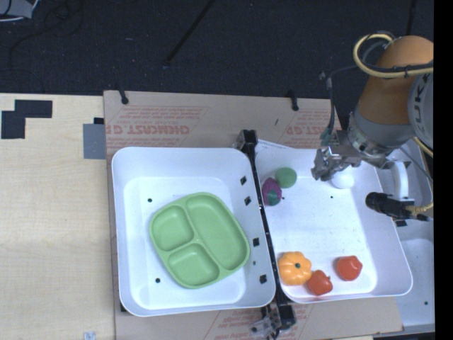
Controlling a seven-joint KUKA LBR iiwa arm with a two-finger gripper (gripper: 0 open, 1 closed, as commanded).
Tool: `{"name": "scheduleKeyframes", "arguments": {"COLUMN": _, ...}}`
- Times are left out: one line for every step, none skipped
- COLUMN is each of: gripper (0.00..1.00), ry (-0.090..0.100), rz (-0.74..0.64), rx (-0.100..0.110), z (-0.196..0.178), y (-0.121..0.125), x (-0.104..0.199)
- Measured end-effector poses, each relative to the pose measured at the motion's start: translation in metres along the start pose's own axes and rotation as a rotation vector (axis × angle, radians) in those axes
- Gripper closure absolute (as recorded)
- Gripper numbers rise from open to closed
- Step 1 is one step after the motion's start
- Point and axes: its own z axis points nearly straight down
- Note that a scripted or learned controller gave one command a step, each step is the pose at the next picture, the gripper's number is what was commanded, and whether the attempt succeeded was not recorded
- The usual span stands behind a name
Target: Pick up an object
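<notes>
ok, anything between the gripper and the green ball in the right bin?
Nothing visible. The gripper sits over the right bin's far end beside a white object; the green ball lies to its left across bare bin floor. The purple object lies beyond the ball.

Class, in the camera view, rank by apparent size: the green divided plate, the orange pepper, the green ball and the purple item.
1. green divided plate
2. orange pepper
3. green ball and purple item: they look alike in size, so unranked.

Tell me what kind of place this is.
Probably a robotics lab set up for pick-and-place trials: a grey and orange robot arm reaches over two white bins, one holding a green divided plate, the other toy produce like a small orange pumpkin.
</notes>
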Motion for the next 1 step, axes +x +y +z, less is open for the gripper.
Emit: {"name": "scheduleKeyframes", "arguments": {"gripper": 1.0, "ry": 0.0, "rz": -0.002, "rx": -0.002, "z": -0.0581, "y": 0.0094, "x": 0.0024}}
